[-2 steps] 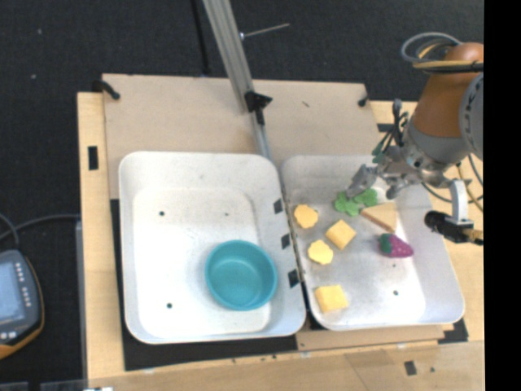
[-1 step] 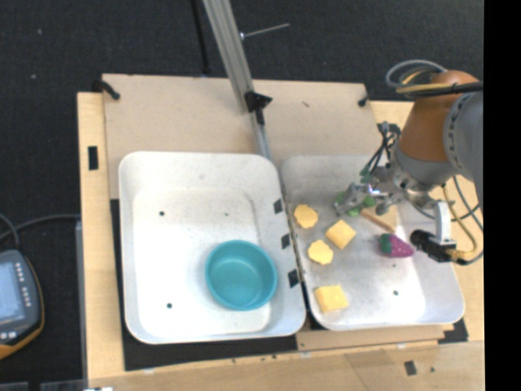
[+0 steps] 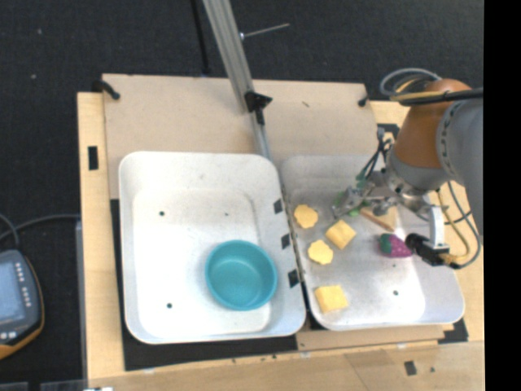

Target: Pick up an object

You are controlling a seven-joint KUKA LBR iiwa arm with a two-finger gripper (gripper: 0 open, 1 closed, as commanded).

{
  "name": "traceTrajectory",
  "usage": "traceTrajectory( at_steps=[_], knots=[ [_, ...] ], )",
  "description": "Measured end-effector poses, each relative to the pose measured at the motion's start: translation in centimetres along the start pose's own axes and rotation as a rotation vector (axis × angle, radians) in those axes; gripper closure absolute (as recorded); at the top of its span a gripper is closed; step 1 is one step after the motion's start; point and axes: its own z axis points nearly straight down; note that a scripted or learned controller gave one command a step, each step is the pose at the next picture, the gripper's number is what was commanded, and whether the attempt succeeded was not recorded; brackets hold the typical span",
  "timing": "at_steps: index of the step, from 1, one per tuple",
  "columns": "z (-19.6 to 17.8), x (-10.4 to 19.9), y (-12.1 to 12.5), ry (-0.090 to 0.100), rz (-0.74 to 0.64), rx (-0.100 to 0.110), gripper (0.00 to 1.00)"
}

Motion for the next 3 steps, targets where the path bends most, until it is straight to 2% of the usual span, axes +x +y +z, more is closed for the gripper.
traceTrajectory(
  at_steps=[1, 2, 3],
  knots=[
    [-1.3, -0.1, 0.2, 0.0, 0.003, -0.006, 1.0],
    [-5.8, -0.4, -0.1, 0.007, 0.003, 0.005, 1.0],
    [-10.5, -0.9, 0.9, 0.006, -0.003, 0.007, 1.0]
  ],
)
